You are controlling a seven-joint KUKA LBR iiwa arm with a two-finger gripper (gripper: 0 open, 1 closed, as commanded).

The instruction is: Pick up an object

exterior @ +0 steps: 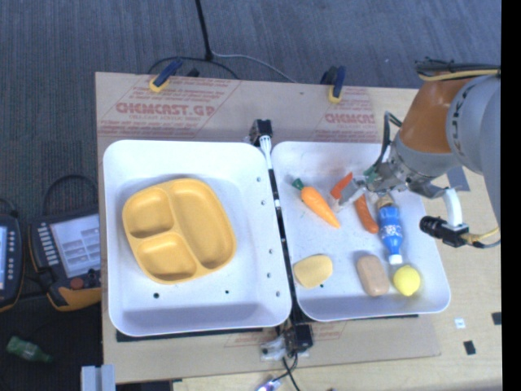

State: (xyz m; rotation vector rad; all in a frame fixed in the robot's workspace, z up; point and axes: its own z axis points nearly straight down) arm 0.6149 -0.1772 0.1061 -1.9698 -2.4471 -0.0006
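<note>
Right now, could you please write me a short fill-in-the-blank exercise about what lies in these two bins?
1. The yellow divided plate lies in the ____ bin.
2. The plate has ____ compartments.
3. The toy carrot has a ____ top.
4. The lemon lies in the right bin, next to the bottle with the ____ label.

Missing words: left; three; green; blue
</note>
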